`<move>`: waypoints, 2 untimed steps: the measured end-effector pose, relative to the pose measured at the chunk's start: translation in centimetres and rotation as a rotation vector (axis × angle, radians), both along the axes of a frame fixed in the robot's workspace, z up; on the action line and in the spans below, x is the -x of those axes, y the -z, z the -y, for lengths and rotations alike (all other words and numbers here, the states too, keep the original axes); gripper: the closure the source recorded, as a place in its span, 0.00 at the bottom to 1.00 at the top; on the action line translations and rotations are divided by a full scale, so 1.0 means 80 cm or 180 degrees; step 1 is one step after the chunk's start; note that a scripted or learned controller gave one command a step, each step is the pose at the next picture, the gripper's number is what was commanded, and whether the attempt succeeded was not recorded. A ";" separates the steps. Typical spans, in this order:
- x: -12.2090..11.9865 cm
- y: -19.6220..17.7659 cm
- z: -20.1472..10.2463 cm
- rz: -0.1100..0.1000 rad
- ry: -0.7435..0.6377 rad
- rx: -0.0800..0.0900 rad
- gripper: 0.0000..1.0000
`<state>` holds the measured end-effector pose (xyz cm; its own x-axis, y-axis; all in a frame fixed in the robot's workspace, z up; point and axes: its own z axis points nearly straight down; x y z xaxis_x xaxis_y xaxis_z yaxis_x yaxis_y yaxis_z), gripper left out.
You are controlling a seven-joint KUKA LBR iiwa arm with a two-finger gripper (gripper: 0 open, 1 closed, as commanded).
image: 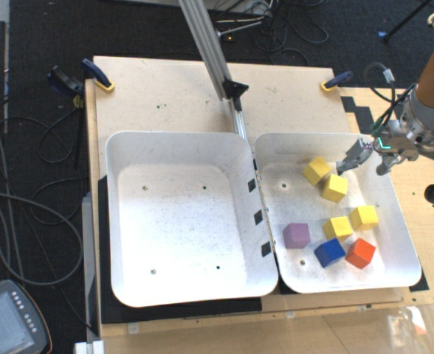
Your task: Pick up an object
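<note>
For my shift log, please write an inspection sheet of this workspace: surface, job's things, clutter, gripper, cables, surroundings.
Surface: beige bench bearing a left bin and a right bin, both white.
Job's things: in the right bin, four yellow cubes, a purple cube, a blue cube, an orange cube.
Clutter: nothing seen.
Gripper: gripper open over the right bin's upper right part, holding nothing.
Cables: black cables on the floor to the left.
Surroundings: dark carpet, clamps at the bench corners, metal pole.
</note>
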<state>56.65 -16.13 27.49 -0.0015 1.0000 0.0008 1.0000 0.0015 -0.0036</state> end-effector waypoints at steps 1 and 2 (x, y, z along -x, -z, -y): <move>-0.001 -0.002 0.000 0.0011 0.0002 0.0004 0.00; -0.004 0.074 -0.010 -0.0008 0.0002 -0.0001 0.00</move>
